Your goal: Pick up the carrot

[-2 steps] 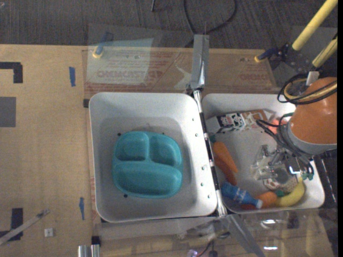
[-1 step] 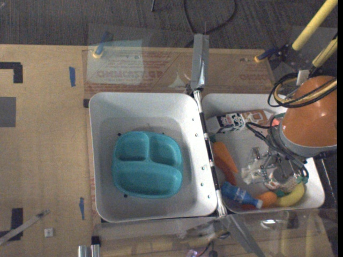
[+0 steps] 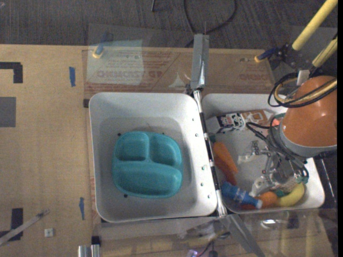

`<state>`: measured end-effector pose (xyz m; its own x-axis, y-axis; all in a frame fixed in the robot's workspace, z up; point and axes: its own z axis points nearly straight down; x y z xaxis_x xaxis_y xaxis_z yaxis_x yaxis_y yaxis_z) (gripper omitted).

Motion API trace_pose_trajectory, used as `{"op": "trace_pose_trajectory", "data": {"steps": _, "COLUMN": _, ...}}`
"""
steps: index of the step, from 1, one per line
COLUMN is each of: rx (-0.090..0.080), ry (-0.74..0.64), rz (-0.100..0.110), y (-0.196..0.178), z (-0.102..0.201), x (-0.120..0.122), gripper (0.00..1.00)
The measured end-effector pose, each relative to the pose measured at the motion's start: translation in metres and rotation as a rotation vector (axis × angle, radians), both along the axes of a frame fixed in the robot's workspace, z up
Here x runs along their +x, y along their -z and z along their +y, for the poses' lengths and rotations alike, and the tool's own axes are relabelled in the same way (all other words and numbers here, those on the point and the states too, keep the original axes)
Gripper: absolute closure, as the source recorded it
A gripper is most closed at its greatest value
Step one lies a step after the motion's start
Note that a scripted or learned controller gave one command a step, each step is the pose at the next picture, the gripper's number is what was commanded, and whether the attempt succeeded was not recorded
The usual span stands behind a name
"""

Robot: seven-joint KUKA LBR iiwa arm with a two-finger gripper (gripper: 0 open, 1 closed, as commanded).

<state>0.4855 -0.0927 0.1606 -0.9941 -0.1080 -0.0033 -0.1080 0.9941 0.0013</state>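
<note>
The long, tapered orange carrot [image 3: 225, 161] lies flat on the floor of the right-hand shallow white bin [image 3: 317, 196], close against the bin's left wall. It runs at a slant, one end toward the upper left, the other toward the lower right. Nothing grips it.

End effector [image 3: 274, 176]: fingers blurred, grip unreadable | right bin [image 3: 317, 196]: 3 o'clock wall covered by the arm's orange band [image 3: 310, 121] | banana [image 3: 292, 196]: partly hidden under end effector | blue bottle [image 3: 239, 194]: label too small to read
</note>
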Motion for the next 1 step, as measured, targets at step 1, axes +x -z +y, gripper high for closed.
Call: {"op": "trace_pose_trajectory", "data": {"steps": 1, "rx": -0.002, "ry": -0.058, "rz": -0.003, "y": 0.0003, "z": -0.0753, "x": -0.0007, "gripper": 0.0}}
